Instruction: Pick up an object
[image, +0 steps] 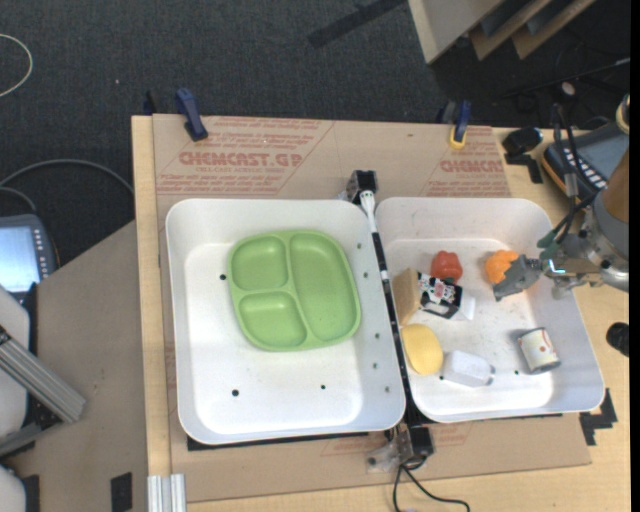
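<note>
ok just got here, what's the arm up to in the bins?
The arm reaches in from the right with its pincer low over the right bin, right beside the orange object. Nothing is visibly between its fingers, so no pick yet. Also loose in that bin: a red object, a black-and-white item, a yellow object, a white piece and a small can. The left bin holds a green divided plate.

The green plate (295, 290) looks like smooth plastic. Both white bins (195, 330) look shiny. The surface (300, 150) looks like brown cardboard.
</note>
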